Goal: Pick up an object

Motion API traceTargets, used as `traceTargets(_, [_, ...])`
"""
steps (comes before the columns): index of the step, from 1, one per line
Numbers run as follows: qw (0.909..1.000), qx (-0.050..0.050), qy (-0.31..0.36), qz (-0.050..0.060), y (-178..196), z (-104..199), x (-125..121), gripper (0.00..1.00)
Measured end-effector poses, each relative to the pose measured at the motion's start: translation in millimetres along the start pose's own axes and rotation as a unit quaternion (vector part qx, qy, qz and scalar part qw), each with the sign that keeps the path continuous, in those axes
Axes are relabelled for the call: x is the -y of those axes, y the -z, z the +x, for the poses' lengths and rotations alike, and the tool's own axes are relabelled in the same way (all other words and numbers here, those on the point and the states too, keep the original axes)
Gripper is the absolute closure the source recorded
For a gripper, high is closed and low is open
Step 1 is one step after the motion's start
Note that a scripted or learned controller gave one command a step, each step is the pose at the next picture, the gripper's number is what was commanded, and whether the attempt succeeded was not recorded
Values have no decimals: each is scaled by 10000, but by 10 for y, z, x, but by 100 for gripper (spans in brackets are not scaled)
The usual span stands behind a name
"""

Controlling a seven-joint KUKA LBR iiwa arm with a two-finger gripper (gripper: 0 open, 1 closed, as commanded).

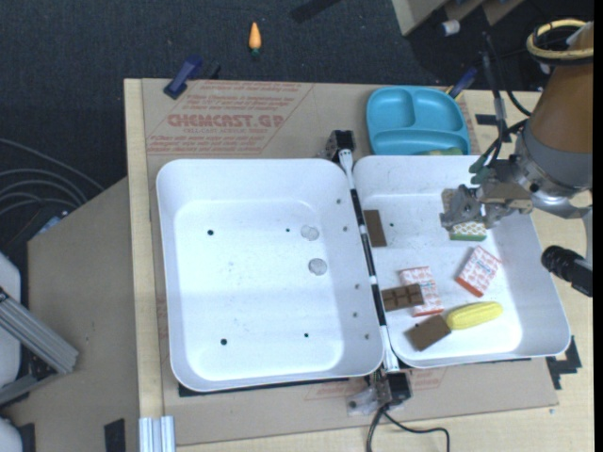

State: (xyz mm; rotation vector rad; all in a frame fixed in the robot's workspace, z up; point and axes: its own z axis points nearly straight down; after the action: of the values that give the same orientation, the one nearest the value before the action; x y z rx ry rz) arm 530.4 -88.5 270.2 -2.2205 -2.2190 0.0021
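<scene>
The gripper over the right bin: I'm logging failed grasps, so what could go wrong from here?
The gripper sits over a small greenish item near the right bin's far side, so it may close off-centre and slip. The red-and-white packet lies close by and could be nudged. The items near the yellow corn cob are crowded, risking double picks.

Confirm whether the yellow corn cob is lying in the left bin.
No. The yellow corn cob lies in the right bin, near its front edge beside a brown block.
</scene>
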Motion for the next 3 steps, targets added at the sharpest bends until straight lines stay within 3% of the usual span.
traceTargets(1, [10000,0,0,2,1,-44,515,100])
traceTargets(2, [10000,-4,7,5,-126,360,425,100])
traceTargets(3, [10000,2,9,-11,23,807,512,100])
